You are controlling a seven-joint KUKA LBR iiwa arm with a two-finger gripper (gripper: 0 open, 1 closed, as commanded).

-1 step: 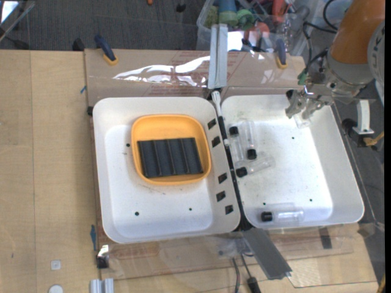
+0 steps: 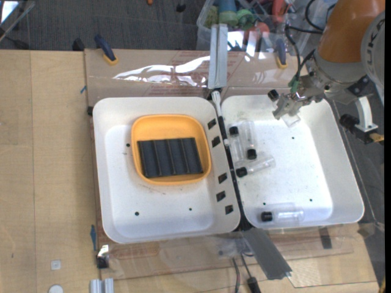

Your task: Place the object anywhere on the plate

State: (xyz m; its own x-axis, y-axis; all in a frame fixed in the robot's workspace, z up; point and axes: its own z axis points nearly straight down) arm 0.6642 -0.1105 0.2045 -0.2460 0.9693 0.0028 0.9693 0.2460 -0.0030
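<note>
Hand (image 2: 287,110) hovered right of plate (image 2: 170,148), grip state unclear; should've centred squarely over a vial (image 2: 250,140) before descending.

Left bin (image 2: 116,182) white; plate (image 2: 170,127) orange-yellow, holding dark grey ribbed block (image 2: 170,157). Right bin (image 2: 324,182) white; clear tubes (image 2: 250,146), black caps. Arm (image 2: 354,23) orange band.

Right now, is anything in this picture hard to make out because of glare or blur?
In the camera view, glare streaks the clear sheet behind the bins; the see-through tubes nearly vanish against the white right bin; the gripper looks soft and small.
</note>
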